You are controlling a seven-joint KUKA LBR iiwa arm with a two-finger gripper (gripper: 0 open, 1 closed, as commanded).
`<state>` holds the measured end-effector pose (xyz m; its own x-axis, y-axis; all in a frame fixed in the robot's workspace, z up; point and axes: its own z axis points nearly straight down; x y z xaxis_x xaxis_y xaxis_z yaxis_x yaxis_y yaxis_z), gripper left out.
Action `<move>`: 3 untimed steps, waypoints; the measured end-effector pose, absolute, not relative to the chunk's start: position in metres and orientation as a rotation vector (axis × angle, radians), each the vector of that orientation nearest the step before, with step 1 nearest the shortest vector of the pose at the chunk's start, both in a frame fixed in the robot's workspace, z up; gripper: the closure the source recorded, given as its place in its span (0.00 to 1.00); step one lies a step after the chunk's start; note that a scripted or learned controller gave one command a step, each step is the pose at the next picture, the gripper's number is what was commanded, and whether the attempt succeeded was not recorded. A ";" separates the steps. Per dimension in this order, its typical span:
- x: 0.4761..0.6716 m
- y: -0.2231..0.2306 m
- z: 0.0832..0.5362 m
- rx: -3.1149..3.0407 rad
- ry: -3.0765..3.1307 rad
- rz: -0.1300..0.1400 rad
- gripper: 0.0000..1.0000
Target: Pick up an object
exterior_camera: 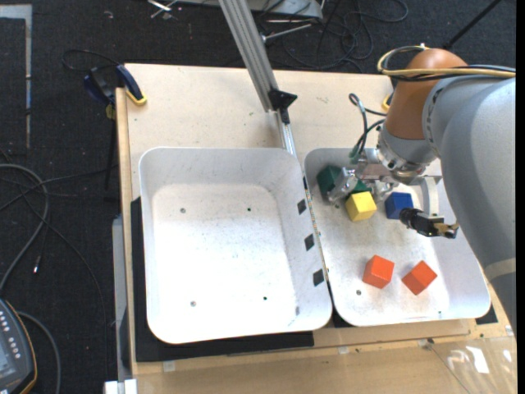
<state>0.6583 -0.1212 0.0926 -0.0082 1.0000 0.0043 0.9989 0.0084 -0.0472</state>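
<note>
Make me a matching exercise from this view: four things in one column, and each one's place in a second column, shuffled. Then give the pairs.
Things:
1. yellow block
2. blue block
3. green block
4. two orange blocks

Places:
A. far left corner of the right bin, against its wall
B. side by side at the near end of the right bin
C. right under the gripper, in the middle of the cluster
D. to the yellow one's right, next to a black part of the arm

Pairs: 1-C, 2-D, 3-A, 4-B
</note>
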 end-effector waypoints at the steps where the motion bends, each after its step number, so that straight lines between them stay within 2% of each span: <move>1: 0.619 -0.102 0.095 -2.221 -2.218 0.003 0.00; 2: 0.621 -0.103 0.106 -2.220 -2.225 0.001 1.00; 3: 0.666 -0.010 0.201 -2.214 -2.238 -0.015 1.00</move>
